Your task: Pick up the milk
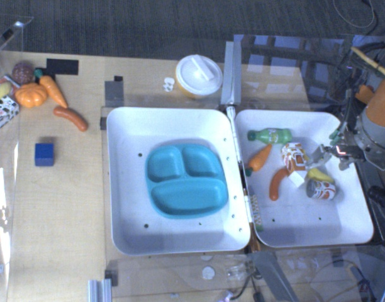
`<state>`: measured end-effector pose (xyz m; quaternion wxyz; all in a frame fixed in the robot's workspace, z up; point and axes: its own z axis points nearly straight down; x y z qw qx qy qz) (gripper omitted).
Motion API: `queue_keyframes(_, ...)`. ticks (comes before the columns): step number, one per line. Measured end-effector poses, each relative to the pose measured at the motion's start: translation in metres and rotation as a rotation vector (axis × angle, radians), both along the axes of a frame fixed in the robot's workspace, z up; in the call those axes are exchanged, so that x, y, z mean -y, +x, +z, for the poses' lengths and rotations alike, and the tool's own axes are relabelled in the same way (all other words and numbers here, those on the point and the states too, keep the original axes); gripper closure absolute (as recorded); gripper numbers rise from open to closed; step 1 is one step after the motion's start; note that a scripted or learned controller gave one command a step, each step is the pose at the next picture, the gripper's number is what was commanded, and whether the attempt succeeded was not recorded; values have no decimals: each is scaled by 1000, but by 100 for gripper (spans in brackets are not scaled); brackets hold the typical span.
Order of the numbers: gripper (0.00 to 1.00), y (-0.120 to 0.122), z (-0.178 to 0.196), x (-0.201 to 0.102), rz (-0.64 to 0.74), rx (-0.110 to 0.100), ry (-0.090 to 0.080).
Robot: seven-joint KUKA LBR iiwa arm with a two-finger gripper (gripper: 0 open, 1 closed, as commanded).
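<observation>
The milk (294,156) is a small orange and white carton lying in the right bin (318,231), between a carrot (260,158) and a can (321,189). My gripper (332,157) hangs over the right side of this bin, just right of the carton and above the can. It is open, and nothing sits between its fingers. The arm's grey wrist with the orange band (376,99) comes in from the right edge.
The right bin also holds a green bottle (272,134) and a sausage (277,184). A blue divided plate (187,180) lies in the left bin (126,168). A white lidded bowl (199,75) stands behind the bins. Toy food and a blue cube (44,154) lie at the far left.
</observation>
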<state>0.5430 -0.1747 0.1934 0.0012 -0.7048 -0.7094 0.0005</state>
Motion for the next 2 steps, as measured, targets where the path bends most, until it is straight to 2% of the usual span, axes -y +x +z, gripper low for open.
queue_keyframes(1,0,43,-101,-30,-105,3,-1)
queue_keyframes(2,100,46,-91,-31,-102,7,-1)
